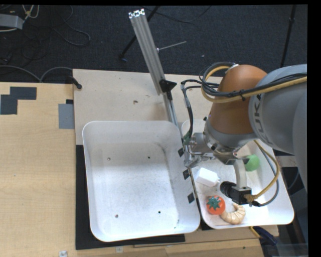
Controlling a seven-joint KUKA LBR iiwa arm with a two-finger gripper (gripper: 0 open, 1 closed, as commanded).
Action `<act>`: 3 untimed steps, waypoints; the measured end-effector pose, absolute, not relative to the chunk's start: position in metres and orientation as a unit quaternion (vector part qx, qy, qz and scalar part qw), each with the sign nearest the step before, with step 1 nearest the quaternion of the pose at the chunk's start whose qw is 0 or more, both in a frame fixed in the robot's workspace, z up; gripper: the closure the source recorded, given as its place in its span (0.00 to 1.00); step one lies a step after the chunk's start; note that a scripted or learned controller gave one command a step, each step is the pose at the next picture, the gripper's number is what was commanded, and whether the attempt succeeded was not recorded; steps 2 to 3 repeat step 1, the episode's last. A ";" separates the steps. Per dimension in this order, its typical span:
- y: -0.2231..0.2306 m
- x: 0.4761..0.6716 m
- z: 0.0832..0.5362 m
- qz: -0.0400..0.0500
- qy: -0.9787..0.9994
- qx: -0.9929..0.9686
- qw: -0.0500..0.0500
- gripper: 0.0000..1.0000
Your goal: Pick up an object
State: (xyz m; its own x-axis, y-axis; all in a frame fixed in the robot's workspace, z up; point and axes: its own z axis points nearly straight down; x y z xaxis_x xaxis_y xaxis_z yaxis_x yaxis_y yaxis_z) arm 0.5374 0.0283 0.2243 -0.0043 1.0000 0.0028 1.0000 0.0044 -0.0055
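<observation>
A silver aluminium rail (150, 52) slants up toward twelve o'clock from the bench (35, 165), a black clamp (167, 86) fixed partway along it. Dark cables (30, 12) sprawl across the floor (90, 30) toward eleven o'clock.

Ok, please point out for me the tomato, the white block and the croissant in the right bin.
tomato (215, 205), camera view, on the middle of its red body.
white block (206, 176), camera view, on its top face.
croissant (234, 215), camera view, on the middle of its curved tan body.
</observation>
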 end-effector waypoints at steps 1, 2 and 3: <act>0.090 0.542 0.230 0.000 -0.709 -0.705 0.002 1.00; 0.090 0.542 0.230 0.000 -0.709 -0.705 0.002 1.00; 0.090 0.542 0.230 0.000 -0.709 -0.705 0.002 1.00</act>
